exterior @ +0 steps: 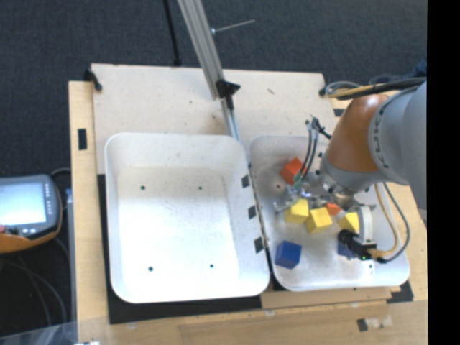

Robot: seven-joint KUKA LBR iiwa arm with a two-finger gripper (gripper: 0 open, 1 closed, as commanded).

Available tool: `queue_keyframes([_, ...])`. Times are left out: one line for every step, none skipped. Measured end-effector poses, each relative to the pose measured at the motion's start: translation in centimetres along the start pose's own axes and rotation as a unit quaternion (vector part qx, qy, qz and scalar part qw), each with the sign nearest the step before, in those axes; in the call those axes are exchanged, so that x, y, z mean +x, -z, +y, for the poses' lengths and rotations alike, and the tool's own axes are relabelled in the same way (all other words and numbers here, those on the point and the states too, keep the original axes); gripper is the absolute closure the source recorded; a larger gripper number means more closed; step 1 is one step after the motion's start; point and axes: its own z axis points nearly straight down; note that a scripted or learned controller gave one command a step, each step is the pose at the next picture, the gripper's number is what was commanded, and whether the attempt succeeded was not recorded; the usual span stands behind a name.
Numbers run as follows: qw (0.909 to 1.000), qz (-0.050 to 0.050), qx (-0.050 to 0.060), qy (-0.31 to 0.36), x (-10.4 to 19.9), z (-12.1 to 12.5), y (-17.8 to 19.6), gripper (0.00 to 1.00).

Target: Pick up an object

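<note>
Yellow is what sits nearest me: two yellow cubes, one point(297, 211) beside the other point(319, 220), lie touching in the right bin point(267, 153), right under my wrist. My jaws point(310, 192) hang low over them, but from this slant my own grey bulk covers the tips, and I cannot tell how they are set or whether anything is in them. An orange block point(292, 169) lies just behind the cubes, a small orange piece point(333, 209) peeks out beside them, a third yellow block point(349, 221) rests further toward my side, and a blue cube point(287, 254) sits alone near the bin's front edge. The left bin point(115, 192) is well apart across the counter point(144, 92). Judging from the crowding, the hard part is the touching pair: coming down astride both would likely push them off or jam one. I would pick a single cube, line up across its free faces, and descend squarely. The blue cube, standing clear, looks the easier target.
</note>
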Motion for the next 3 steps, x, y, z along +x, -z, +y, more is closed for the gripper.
queue_keyframes([1.0000,0.001,-0.003,-0.003,0.0,0.3,1.0,1.00])
queue_keyframes([1.0000,0.002,-0.005,0.005,6.9,0.6,11.0,1.00])
queue_keyframes([1.0000,0.002,0.000,0.006,16.3,-1.6,9.9,1.00])
